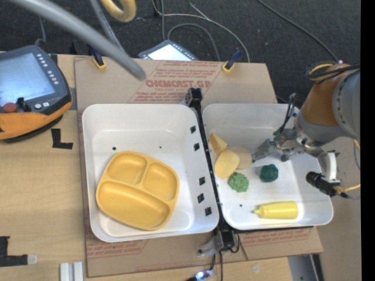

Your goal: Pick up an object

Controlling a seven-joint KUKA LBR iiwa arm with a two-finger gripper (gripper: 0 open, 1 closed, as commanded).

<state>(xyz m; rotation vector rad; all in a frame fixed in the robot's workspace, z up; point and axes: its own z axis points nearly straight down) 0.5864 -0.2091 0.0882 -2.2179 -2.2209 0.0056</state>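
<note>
Jaws (265, 150) sit low in the right bin (246, 115), reaching in from the arm (328, 107) on the right, and from my screen I cannot tell whether they are released or clenched; I see nothing caught between them. I use the dark green ball (269, 172) as my landmark. It lies on the bin floor just below the jaws, close but apart from them as far as I can judge.

Left of the ball is a lighter green, knobbly piece like broccoli (238, 182). Above that piece, and further left of the ball, lie two pale yellow pieces touching one another: a rounded one (226, 164) and a wedge (217, 143) against the divider between the bins. Below the ball, toward the near wall, a yellow bottle (278, 210) lies on its side, well apart from the ball.

Far left of the ball, the left bin (96, 119) holds a yellow divided plate (137, 189) with three sections. Both bins rest on a cardboard sheet (176, 78) on the desk (41, 180). A control pad (32, 78) lies at the desk's far left corner.
</note>
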